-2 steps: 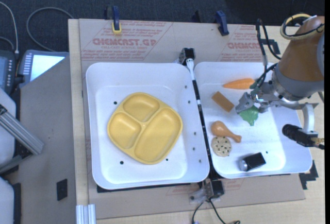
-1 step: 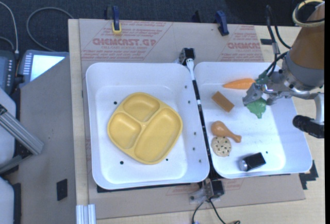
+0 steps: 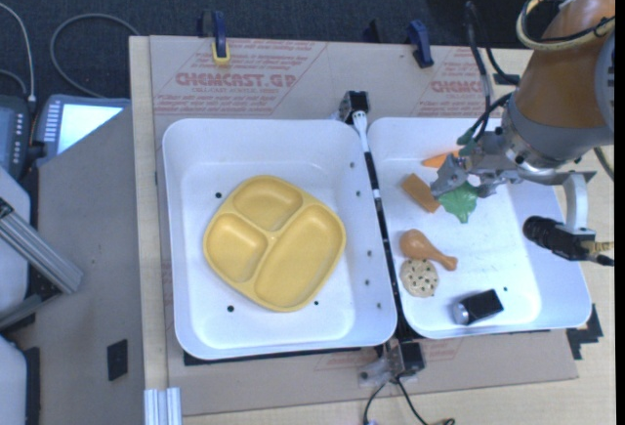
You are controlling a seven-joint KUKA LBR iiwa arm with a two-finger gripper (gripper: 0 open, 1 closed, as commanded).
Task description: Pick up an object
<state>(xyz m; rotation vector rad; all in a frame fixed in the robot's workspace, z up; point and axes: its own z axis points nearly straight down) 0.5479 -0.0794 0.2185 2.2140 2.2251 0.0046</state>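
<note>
The right bin (image 3: 547, 311) holds several small objects: a green leafy toy (image 3: 459, 205), an orange carrot piece (image 3: 436, 159), a tan bread-like piece (image 3: 421, 193), a chicken drumstick (image 3: 427, 248), a cookie (image 3: 420, 277) and a black block (image 3: 478, 307). My gripper (image 3: 465, 176) hangs over the back of this bin, right above the green toy and beside the carrot piece. The wrist hides the fingertips.
The left bin (image 3: 195, 159) holds a yellow divided plate (image 3: 275, 241). A black clamp strip (image 3: 367, 169) runs between the bins. The arm's grey and orange body (image 3: 566, 71) covers the right bin's back right corner. A black handle (image 3: 557, 237) sticks out at the right.
</note>
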